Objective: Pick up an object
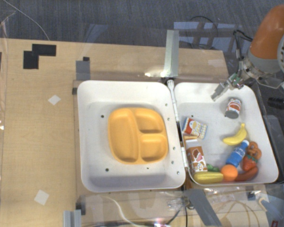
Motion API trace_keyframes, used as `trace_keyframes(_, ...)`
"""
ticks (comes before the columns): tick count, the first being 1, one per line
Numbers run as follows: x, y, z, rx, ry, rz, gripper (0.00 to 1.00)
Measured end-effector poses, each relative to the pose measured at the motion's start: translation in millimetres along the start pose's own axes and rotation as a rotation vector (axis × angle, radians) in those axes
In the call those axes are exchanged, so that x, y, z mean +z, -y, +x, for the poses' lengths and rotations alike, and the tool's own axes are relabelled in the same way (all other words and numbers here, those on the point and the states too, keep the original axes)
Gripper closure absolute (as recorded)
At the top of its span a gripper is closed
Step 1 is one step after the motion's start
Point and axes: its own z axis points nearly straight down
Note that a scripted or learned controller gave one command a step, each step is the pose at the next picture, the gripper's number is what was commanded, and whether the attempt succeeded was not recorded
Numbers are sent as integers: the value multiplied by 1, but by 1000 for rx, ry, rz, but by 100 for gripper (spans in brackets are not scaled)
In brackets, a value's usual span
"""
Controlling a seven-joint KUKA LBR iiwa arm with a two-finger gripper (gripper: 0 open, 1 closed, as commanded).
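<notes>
The gripper (pixel 221 91) hangs over the top of the right bin (pixel 199 96), and I cannot tell how it is set. It holds nothing I can see. Just beside it lies a small can (pixel 233 108). Lower down are a banana (pixel 235 135), a blue bottle (pixel 237 154), an orange (pixel 230 172) and two little boxes (pixel 194 128). The left bin (pixel 92 126) holds a yellow tray (pixel 137 135). Both bins sit on the counter (pixel 33 126).
</notes>
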Motion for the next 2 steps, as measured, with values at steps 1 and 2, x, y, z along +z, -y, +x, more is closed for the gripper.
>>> trace_keyframes(1, 67, 22, -15, -48, -7, 9, 0)
trace_keyframes(2, 83, -6, 33, 190, -5, 4, 0)
